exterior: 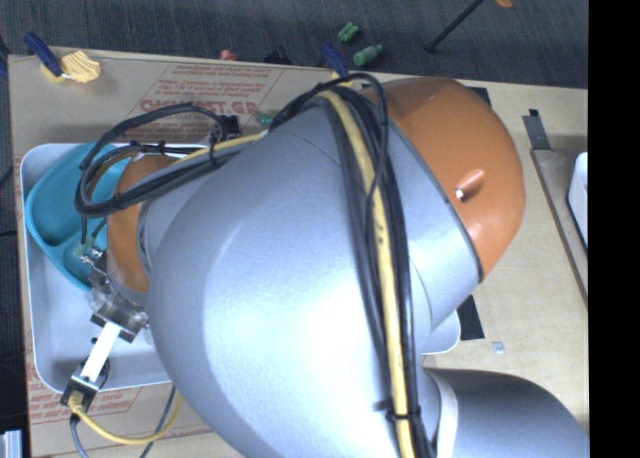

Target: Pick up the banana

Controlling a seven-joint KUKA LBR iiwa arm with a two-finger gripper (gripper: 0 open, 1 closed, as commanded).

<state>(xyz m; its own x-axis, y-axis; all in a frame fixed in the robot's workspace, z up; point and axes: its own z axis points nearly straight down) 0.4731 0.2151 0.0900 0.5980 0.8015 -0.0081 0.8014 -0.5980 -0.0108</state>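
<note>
While one grey arm (300, 286) with a smooth orange band (470, 186) and a bundle of black and yellow cables (375, 226) covers most of the bench, one shallow white bin (40, 346) with rounded corners holds one glossy teal curved object (50, 211). Whether the pincer (108, 298) at its metal mount is spread or pressed together cannot be told. Where the banana lies relative to it cannot be told either.

The arm (300, 286) is grey with an orange band (470, 176) — black and yellow cables (375, 216) run along it. Left of the arm, a bin (40, 346) is white, with a turquoise object (50, 211) inside. The bench (190, 76) behind is tan with red print.
</note>
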